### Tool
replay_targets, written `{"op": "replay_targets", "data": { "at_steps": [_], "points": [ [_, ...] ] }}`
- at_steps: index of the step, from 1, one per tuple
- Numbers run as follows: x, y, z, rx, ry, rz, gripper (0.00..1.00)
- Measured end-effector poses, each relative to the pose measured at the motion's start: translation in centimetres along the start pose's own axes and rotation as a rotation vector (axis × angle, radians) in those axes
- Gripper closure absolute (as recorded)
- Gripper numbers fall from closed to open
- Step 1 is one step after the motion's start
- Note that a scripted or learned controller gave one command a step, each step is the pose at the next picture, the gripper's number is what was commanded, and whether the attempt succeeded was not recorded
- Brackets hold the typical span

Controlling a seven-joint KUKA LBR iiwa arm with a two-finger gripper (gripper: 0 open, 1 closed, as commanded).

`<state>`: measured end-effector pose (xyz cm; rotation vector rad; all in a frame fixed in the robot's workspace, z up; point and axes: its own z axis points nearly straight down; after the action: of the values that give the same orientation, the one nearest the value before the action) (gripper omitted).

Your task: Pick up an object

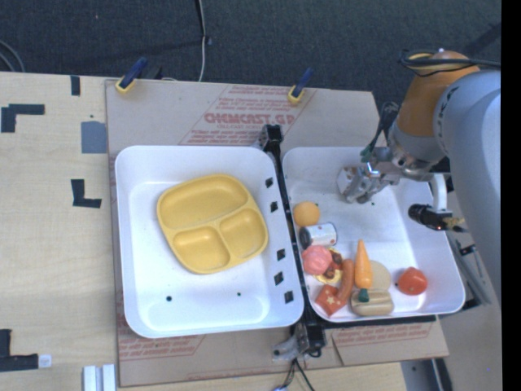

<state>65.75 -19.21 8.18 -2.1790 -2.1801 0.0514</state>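
My gripper (356, 187) hangs over the upper part of the right bin (326, 160), above bare white floor, with nothing seen between its fingers. Below it lie the toy foods: an orange fruit (306, 213), a small can (319, 235) on its side, a pink piece (317, 260), an upright carrot (361, 265), a red block (330, 299), a beige bun-like piece (372, 300) and a red tomato (412, 281) at the right. They crowd the bin's lower half, well apart from the gripper.
The left bin (138, 243) holds a yellow divided plate (212, 222). Black clips line the divider (278, 218) between the bins. Blue-and-yellow clamps (130, 76) pin the cardboard base at the back. The arm's grey body (480, 177) covers the right bin's right side.
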Motion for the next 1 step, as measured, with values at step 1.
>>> {"op": "replay_targets", "data": {
  "at_steps": [1],
  "points": [
    [0.6, -0.11, -0.04, -0.005, -0.017, 0.005, 0.0]
  ]
}}
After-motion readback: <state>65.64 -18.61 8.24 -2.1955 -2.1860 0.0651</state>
